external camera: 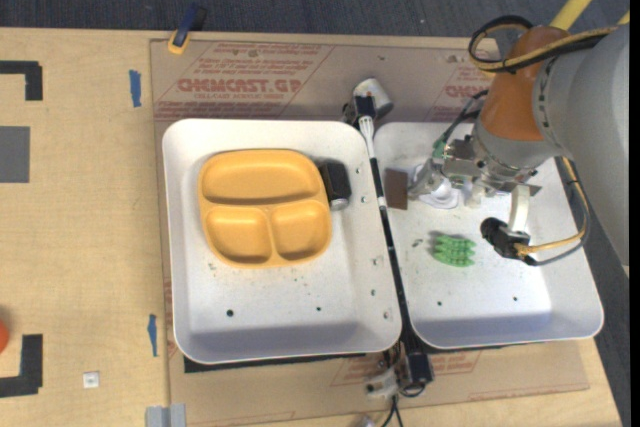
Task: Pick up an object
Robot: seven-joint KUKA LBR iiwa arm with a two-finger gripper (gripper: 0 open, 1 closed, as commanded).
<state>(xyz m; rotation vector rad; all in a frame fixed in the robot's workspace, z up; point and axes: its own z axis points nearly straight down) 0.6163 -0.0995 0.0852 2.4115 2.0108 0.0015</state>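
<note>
My gripper [440,187] hangs low over the upper middle of the right bin [530,310], below the arm's orange band. A small green ridged object [452,250] lies on the bin floor just below the gripper, apart from it. To the gripper's left, a small brown block [396,187] sits by the bin's left wall. The left bin [200,315] holds a yellow divided plate [265,205], with a black object [335,183] against its right edge. Something pale lies under the gripper, too blurred to name.
A black and white tool [368,105] lies along the divide between the bins, at their top. Cables loop from the wrist over the right bin's right side [530,250]. A blue clip [185,27] sits on the bench behind the bins.
</note>
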